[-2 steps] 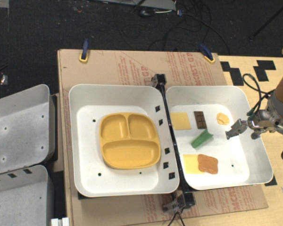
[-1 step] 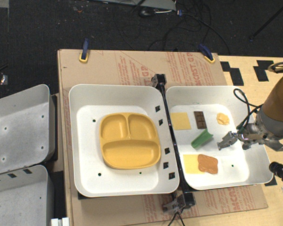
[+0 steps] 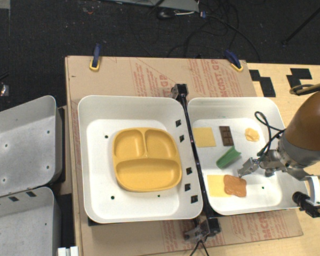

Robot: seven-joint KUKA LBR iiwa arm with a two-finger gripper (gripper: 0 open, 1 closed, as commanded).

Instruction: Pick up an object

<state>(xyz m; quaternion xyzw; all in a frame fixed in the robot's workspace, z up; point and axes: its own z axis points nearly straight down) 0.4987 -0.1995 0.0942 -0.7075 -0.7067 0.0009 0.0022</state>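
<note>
The right bin [image 3: 272, 199] holds several small food-like pieces. A pale yellow square [image 3: 204, 136] and a dark brown bar [image 3: 226, 136] lie at the back, with a small yellow lump [image 3: 251, 135] to their right. A green piece [image 3: 228, 157] lies mid-bin. At the front, an orange-brown piece [image 3: 235, 185] overlaps a second yellow square [image 3: 214, 185]. My gripper [image 3: 249, 168] hangs low over the bin, just right of the green piece and just above the orange-brown one. Nothing visible is held in it.
The left bin [image 3: 93, 159] holds a yellow divided plate [image 3: 147, 159]. A black divider [image 3: 188, 143] runs between the bins. The grey and orange arm [image 3: 306, 132] covers the right bin's right side, and a black cable [image 3: 264, 122] loops over it. Grey metal panels [image 3: 21, 143] lie at far left.
</note>
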